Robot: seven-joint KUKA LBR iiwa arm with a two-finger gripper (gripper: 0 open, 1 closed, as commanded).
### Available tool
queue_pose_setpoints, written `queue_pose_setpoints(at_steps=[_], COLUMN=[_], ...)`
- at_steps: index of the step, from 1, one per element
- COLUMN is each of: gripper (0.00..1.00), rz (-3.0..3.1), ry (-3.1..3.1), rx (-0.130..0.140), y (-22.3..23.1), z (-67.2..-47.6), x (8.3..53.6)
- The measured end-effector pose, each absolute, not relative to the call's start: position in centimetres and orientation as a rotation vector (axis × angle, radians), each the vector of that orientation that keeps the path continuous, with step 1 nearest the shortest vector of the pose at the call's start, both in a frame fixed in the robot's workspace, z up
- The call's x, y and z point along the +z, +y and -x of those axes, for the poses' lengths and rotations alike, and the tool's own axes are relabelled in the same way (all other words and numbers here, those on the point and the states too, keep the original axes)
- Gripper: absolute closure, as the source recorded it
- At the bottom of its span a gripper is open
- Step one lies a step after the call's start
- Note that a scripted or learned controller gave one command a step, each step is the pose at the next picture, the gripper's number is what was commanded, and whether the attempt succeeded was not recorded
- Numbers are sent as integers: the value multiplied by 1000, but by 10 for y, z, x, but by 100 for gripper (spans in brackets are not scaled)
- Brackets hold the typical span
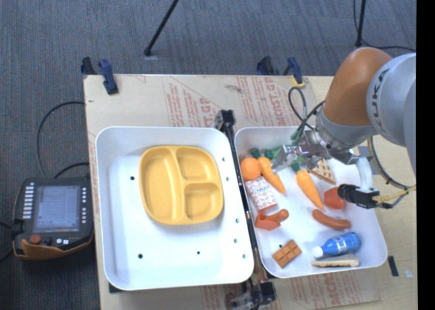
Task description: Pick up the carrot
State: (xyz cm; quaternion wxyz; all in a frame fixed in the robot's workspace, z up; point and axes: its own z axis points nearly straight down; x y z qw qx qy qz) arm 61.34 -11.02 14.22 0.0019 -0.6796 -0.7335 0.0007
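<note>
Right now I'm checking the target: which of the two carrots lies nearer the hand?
The left carrot, beside the orange, lies almost under the hand; the other carrot lies further down-right.

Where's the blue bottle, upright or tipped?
Tipped. The blue bottle lies on its side in the right bin, near the front corner, beside a sausage.

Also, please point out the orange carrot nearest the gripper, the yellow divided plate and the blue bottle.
orange carrot (273, 176), camera view, mid-body.
yellow divided plate (153, 215), camera view, lower rim.
blue bottle (340, 244), camera view, body.
</note>
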Motion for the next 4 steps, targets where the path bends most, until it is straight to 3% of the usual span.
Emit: queue_pose_setpoints(at_steps=[1, 2, 3, 4], gripper=[0, 100, 100, 100], rz=[2198, 2204, 2473, 1991], ry=[-2253, -2247, -1934, -2426], rx=[-7, -13, 1, 1], y=[-101, -101, -52, -76], z=[-595, -596, -574, -496], x=[93, 103, 187, 187])
